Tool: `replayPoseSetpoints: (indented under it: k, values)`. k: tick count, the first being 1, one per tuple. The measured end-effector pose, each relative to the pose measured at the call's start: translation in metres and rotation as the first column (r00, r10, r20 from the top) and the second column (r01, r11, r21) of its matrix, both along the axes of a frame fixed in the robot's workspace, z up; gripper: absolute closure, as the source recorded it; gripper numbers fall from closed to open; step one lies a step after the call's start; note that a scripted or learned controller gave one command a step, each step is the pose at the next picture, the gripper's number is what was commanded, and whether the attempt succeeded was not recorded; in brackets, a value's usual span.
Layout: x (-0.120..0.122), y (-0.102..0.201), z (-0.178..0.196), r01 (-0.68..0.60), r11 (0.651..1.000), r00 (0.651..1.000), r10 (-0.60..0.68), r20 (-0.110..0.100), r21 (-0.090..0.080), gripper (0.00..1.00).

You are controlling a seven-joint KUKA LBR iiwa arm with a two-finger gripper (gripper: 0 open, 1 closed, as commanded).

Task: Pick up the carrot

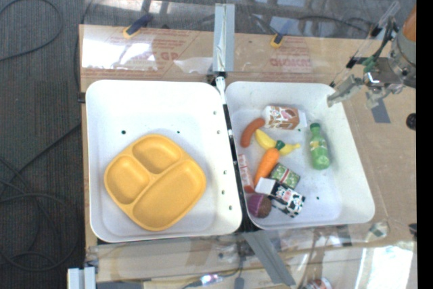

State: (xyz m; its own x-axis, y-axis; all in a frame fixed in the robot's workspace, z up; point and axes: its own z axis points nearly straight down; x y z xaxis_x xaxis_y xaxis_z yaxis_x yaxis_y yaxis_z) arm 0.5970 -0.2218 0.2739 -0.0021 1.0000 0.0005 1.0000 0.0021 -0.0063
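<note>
The gripper (pixel 352 88) hangs above the upper right corner of the right bin (pixel 352 203), out over the rim rather than over the contents; its two fingers look spread, one pale tip reaching toward the bin and the other lying nearer the wrist, with nothing between them. From there the carrot (pixel 266 164) lies down and to the left in the camera view, well apart from the gripper, near the middle of the right bin. Its long axis runs on a slant, the green top up and right, the orange point down and left, toward the bin's inner wall. It is crowded: a yellow banana (pixel 272 143) touches or nearly touches its leafy end, a small green carton (pixel 285 177) sits just beside its lower right flank, and a red sausage (pixel 252 131) lies above it. A green bottle (pixel 318 145) stands between gripper and carrot. The coming move, I judge, calls for travel inward and a closing direction set across that slanted axis.
</note>
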Motion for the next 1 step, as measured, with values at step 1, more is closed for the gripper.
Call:
replayPoseSetpoints:
  k: [1]
  values:
    - [0.0016, 0.0000, 0.0057, -0.002, 1.000, 1.000, 0.002, -0.005, 0.000, 1.00]
